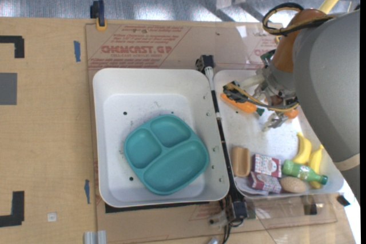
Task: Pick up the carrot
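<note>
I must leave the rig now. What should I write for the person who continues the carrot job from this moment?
Gripper: low in the right bin, at its far end, beside the carrot. The arm hides much of it, so I cannot tell if it is open or shut.
Carrot: lies in the right bin's far left corner, on the floor of the bin, not lifted.
Other things: bananas, a green bottle, a carton and a bread piece at the bin's near end; a teal plate in the left bin.
Done: approach only.
Left: grasp the carrot and lift it.
</note>
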`<state>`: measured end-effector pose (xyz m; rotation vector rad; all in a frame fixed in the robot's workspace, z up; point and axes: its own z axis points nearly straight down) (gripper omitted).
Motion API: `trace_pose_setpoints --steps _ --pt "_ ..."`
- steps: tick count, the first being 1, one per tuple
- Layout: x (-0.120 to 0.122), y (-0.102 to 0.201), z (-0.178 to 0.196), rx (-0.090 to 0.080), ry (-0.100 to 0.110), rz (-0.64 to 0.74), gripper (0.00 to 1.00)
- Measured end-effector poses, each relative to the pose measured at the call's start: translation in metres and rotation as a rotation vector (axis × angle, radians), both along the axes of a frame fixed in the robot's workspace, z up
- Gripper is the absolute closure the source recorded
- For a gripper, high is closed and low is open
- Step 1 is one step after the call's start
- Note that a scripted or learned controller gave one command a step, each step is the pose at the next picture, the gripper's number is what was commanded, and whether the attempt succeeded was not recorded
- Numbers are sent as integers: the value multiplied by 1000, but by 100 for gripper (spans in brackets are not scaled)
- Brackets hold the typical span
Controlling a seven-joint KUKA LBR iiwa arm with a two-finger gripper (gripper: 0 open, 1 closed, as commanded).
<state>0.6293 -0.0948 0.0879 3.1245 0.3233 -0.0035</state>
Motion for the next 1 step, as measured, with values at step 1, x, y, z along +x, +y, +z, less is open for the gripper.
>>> trace_pose_setpoints --steps 1 --pt "0 -1 0 1 -1 -3 0"
